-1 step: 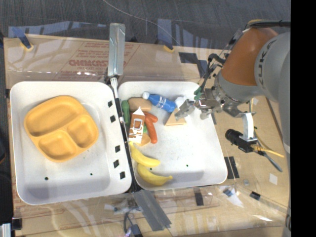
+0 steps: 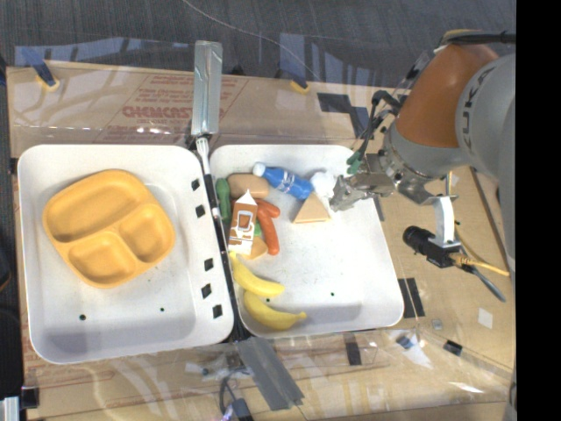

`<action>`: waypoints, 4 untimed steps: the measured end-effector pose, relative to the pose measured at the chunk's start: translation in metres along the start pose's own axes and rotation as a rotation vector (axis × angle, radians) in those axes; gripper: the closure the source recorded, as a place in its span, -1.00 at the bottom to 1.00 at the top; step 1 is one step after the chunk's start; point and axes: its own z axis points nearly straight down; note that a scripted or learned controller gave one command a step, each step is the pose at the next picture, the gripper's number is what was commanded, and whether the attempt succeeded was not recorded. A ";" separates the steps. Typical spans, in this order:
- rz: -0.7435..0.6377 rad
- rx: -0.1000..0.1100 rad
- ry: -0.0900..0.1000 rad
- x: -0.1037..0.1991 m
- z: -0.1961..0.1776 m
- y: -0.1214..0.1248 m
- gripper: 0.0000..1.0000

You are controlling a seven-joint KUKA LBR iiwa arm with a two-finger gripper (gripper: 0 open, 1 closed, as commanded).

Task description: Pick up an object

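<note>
1. Arm: the grey arm [image 2: 447, 103] with its orange band enters from the right, above the bench [image 2: 465, 314].

2. Pincer: the pincer [image 2: 344, 193] is positioned over the right bin [image 2: 351, 279], to the right of the carton [image 2: 244, 222] and near the bin's right wall. Whether the pincer is apart or together cannot be told. No object is seen clamped in it.

3. Objects available for pickup, located relative to the carton:
- Carton: stands in the left part of the right bin, brown and white.
- Blue bottle [image 2: 285, 181]: lies up and to the right of the carton, white cap toward the carton.
- Small white object [image 2: 323, 182]: right of the carton, at the far end of the bottle, just beside the pincer.
- Tan wedge [image 2: 311, 210]: right of the carton, just beside the pincer.
- Orange-red sausage-shaped piece [image 2: 269, 233]: touching the carton's right side.
- Brown roll [image 2: 241, 185]: directly above the carton.
- Green piece [image 2: 224, 198]: up and to the left of the carton, by the bin wall.
- Two bananas [image 2: 254, 281] [image 2: 270, 312]: below the carton, one beneath the other.

4. Left bin [image 2: 53, 323]: left of the carton; contains a yellow divided plate [image 2: 110, 226].
</note>
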 end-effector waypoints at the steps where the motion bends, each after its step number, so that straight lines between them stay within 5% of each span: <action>1: 0.000 0.000 0.000 0.000 0.000 0.000 -1.00; 2: 0.006 -0.006 -0.002 -0.033 0.133 -0.009 -1.00; 3: 0.634 -0.003 0.004 -0.030 0.134 0.047 -1.00; 4: 0.498 0.000 0.002 0.055 0.135 0.056 -1.00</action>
